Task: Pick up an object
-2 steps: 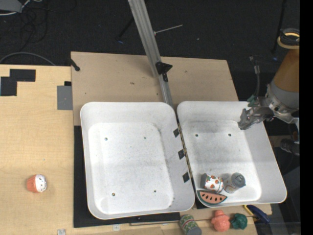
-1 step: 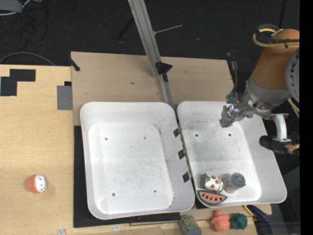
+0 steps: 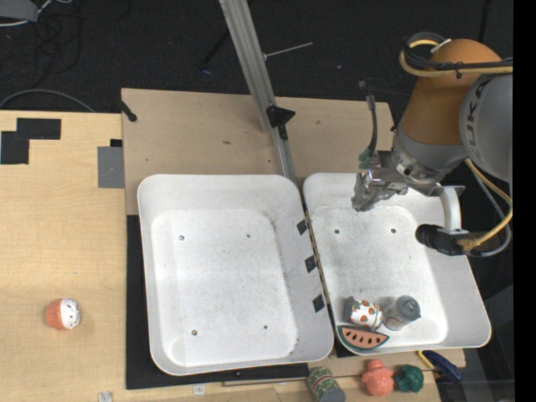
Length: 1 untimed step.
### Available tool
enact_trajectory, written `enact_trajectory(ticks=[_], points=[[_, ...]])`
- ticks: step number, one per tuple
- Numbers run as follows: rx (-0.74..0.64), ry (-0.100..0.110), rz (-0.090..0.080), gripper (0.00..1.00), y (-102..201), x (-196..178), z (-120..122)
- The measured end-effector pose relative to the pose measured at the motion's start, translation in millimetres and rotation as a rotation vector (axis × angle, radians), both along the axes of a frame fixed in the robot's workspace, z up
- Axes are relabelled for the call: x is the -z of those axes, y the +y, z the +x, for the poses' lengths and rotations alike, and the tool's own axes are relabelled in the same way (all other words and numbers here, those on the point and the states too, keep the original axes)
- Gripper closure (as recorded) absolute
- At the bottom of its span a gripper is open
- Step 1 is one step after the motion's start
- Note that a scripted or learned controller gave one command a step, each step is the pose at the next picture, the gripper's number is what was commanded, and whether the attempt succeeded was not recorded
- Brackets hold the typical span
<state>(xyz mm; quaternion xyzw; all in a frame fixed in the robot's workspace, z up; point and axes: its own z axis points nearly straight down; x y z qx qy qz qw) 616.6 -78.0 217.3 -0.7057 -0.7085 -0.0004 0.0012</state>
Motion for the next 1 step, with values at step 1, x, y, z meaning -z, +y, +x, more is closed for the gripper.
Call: enact_trajectory(ticks=[1], points=[[0.0,0.0,0.0,1.0,41.4,-0.1,11.3]])
